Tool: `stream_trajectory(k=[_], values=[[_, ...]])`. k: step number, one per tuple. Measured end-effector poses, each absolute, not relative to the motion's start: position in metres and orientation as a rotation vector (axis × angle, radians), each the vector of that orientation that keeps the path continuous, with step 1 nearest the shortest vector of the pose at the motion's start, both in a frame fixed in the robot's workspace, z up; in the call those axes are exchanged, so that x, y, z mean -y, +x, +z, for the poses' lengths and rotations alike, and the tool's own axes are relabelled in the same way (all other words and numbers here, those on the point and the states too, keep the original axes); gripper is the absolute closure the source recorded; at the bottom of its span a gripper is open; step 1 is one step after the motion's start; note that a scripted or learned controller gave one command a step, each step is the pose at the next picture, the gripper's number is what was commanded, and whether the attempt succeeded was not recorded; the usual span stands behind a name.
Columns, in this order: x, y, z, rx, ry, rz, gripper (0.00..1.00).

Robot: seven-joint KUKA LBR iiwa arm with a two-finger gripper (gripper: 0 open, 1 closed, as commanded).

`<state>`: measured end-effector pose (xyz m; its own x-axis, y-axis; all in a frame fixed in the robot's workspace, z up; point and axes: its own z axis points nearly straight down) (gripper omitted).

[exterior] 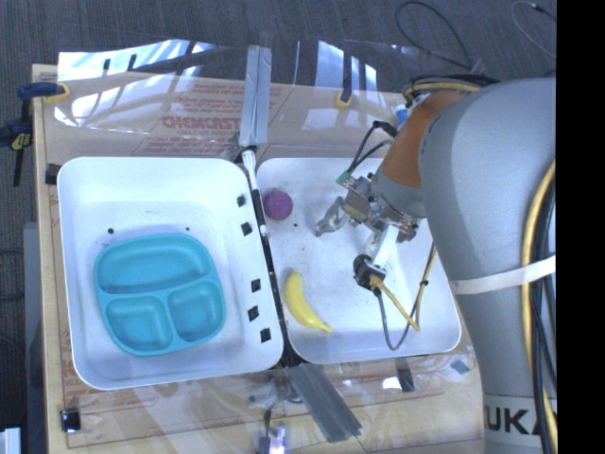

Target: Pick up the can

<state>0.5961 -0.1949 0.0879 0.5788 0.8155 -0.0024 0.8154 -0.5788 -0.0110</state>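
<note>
Looking for the can, you cannot tell where it lies from this slanted overhead view. The gripper (331, 220) hangs low over the right bin (444, 334), right of the frame's centre, pointing toward the bin's upper left; whether it is spread or pressed together you cannot tell, and nothing can be made out in its grasp.

Just left of the gripper and slightly higher, a small purple ball (277, 204) rests on the bin floor near the wall shared with the other bin. Below it, a banana (304, 303) lies along the same bin's lower left part, well apart from the gripper. A yellow cable (402, 315) loops down from the wrist across the bin's lower right.

Behind the gripper you see the orange band (408, 154), and the grey arm (492, 178) takes up the right side of the frame.

The left bin (76, 253) holds a blue divided tray (159, 291) with three compartments, lying flat toward its lower left. Both bins sit on a printed cardboard sheet (203, 119), and a blue clamp (38, 90) grips the bench edge at the upper left.
</note>
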Motion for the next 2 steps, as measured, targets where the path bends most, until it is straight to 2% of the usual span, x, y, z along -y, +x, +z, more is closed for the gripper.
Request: stream_trajectory(k=[1, 2], values=[[0.202, 0.594, 0.088, 1.071, -2.946, 0.010, 0.00], [0.188, 0.631, 0.088, 0.651, -3.066, 0.014, 0.00]])
